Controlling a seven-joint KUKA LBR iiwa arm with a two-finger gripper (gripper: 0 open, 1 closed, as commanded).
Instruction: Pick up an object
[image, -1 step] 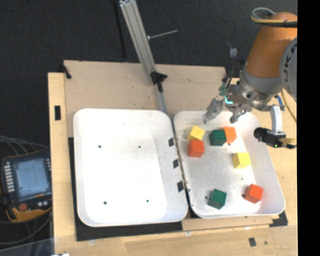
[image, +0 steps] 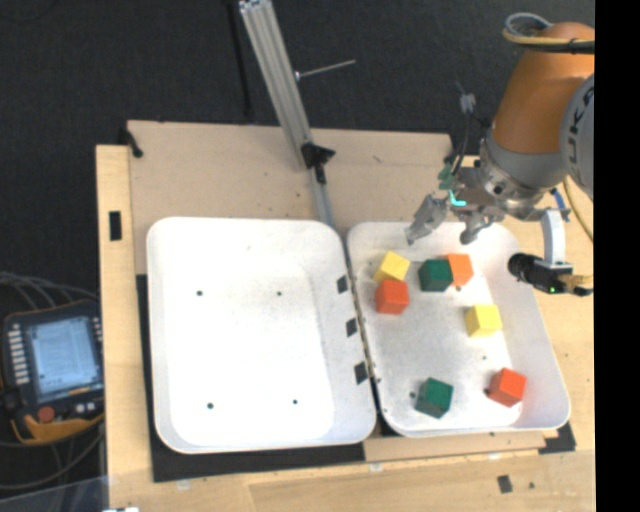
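The grey arm with its orange band is reaching in from the upper right of the frame, and its two-finger gripper (image: 445, 229) is hovering over the upper edge of the right-hand shallow white bin (image: 535, 330). Its two fingers are standing clearly spread apart, with nothing between them.

Seven small cubes are lying in that right bin. A yellow cube (image: 393, 266) is sitting near the bin's upper left, touching an orange-red cube (image: 392, 296) just below it. To their right, a dark green cube (image: 435, 274) is pressing against an orange cube (image: 460, 268), both lying just below the spread fingers. A second yellow cube (image: 483, 320) is resting alone toward the middle right of the bin. Near the lower edge, a second green cube (image: 434, 397) and a red-orange cube (image: 507, 386) are sitting well apart from each other.

The left-hand white bin (image: 250, 330) is occupying the centre left of the frame. A handheld control pendant with a lit screen (image: 55, 365) is lying at the far left, off the bench.
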